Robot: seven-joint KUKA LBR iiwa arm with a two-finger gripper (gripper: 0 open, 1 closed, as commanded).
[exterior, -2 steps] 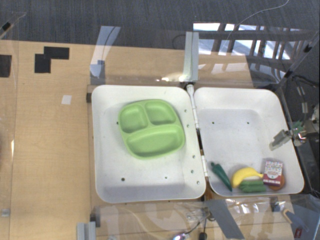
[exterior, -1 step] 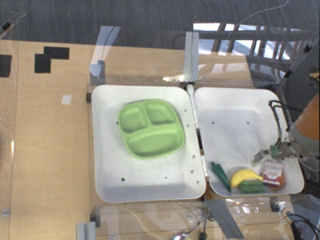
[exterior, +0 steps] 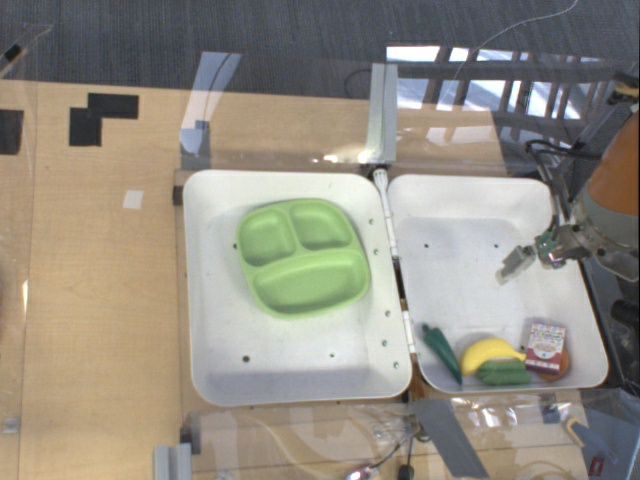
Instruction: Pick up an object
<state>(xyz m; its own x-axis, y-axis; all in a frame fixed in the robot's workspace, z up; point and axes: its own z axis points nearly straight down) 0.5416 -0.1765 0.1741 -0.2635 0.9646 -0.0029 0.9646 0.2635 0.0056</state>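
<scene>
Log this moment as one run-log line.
arm: over right bin | claw: above bin floor, nothing between fingers | banana, red carton, green items: near edge of right bin | green tray: left bin

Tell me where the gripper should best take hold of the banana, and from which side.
Probably the banana's middle, from above: its upper left side is bare, while a green item presses against its lower edge and a red packet lies to its right.

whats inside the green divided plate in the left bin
Nothing shows in any of the three compartments of the green plate; it sits alone in the left bin. What lies under the plate is covered.
</scene>
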